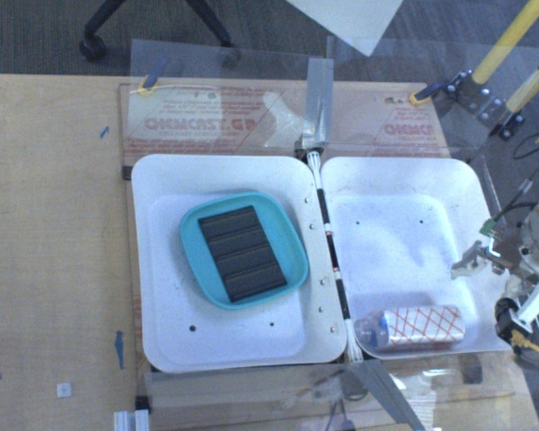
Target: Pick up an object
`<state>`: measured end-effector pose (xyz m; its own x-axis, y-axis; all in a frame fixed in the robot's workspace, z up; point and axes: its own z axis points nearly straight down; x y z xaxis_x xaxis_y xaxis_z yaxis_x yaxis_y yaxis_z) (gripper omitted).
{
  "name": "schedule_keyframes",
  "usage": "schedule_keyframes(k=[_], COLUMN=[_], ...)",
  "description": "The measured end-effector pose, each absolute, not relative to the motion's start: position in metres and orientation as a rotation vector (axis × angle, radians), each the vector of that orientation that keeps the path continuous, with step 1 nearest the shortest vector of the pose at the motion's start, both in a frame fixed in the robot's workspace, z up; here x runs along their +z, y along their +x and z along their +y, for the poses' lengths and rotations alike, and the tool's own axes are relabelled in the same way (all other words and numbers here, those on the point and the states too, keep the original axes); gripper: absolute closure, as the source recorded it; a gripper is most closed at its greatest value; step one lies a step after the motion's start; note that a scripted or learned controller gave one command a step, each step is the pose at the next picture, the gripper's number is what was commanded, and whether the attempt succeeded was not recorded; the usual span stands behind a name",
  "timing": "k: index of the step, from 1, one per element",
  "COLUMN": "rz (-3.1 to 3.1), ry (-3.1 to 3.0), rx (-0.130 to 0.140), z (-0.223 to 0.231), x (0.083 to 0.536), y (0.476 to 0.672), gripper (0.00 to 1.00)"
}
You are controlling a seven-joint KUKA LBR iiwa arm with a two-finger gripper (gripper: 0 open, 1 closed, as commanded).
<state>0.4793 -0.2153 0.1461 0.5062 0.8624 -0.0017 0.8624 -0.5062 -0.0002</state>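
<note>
My claw (485, 257) hangs at the right white bin's (404, 187) right edge — grip state unclear — the red-checked clear plastic bottle (413, 327) lies along its near edge, untouched.

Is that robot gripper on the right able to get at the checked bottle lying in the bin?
Probably yes. The bottle lies alone near the front of the right bin, uncovered, and the gripper hangs beside it.

Matt white plastic bins (162, 241), glossy teal plastic plate (292, 250), clear plastic bottle (413, 327), pale wooden bench (45, 241)
</note>
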Motion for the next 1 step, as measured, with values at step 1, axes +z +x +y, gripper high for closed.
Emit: schedule_keyframes(k=[1], rz=[1.728], ry=[2.617], rx=[0.005], z=[-0.1384], x=[0.0877], y=[0.4808], gripper=[0.0])
